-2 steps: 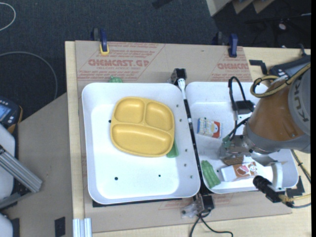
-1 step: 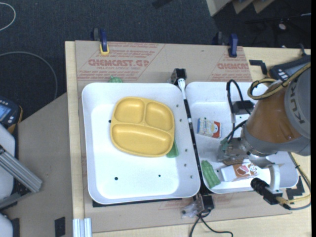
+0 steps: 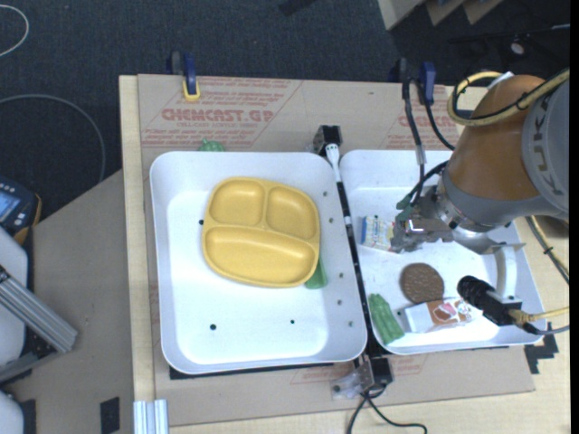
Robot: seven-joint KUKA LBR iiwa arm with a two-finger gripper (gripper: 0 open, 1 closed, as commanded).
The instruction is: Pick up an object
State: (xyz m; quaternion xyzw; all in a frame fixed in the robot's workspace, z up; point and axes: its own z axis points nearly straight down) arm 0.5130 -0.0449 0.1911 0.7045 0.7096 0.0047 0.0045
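Note:
In the right bin, my gripper hangs low over the upper left part, just right of a small blue and white packet. A brown round disc lies below the gripper. A green ridged piece rests against the bin's lower left wall, with a white and red box beside it. Nothing can be seen held in the gripper.
The left bin holds a yellow divided plate, and a green thing peeks out from under its right edge. The grey and orange arm covers the right bin's upper right part. The bins' inner walls meet along a black strip.

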